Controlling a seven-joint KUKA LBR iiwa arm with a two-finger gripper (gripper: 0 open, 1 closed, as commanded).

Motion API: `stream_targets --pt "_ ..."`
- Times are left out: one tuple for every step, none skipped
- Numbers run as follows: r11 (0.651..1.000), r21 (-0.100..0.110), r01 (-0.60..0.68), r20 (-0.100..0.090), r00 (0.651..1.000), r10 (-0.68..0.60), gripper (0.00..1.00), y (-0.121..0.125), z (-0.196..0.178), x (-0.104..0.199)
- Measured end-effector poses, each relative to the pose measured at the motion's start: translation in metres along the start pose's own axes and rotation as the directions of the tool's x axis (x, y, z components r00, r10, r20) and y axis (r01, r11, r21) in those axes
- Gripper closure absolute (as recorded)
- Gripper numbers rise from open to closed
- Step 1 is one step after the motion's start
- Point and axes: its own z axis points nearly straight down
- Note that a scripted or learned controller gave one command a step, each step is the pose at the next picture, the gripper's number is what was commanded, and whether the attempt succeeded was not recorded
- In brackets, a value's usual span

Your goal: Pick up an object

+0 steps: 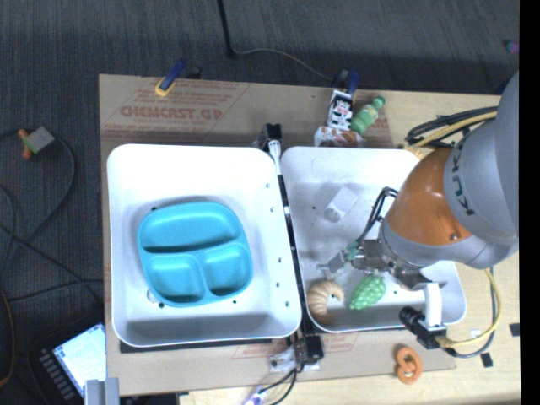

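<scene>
Progress is partial at best: nothing is lifted yet, as far as I can judge. Nearest the camera, in the right bin, a tan shell-like toy lies by the front wall, and just right of it sits the green bumpy toy. My gripper hangs directly above that green toy, touching or nearly so; whether I am open or clamped on it I cannot tell. Farther back in the same bin lies a pale translucent piece. Left of this bin, a blue divided tray rests in the other one. Securing and lifting remain.
</scene>
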Motion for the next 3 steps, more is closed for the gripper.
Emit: stream_targets --pt "1.000 -0.003 -0.001 0.001 1.000 0.001 1.00 0.001 -0.011 -0.001" --pt "1.000 0.007 0.000 -0.003 1.000 0.000 1.00 -0.002 0.001 -0.099" --pt "1.000 0.000 0.003 -0.005 1.000 -0.003 1.00 0.109 0.001 -0.034"
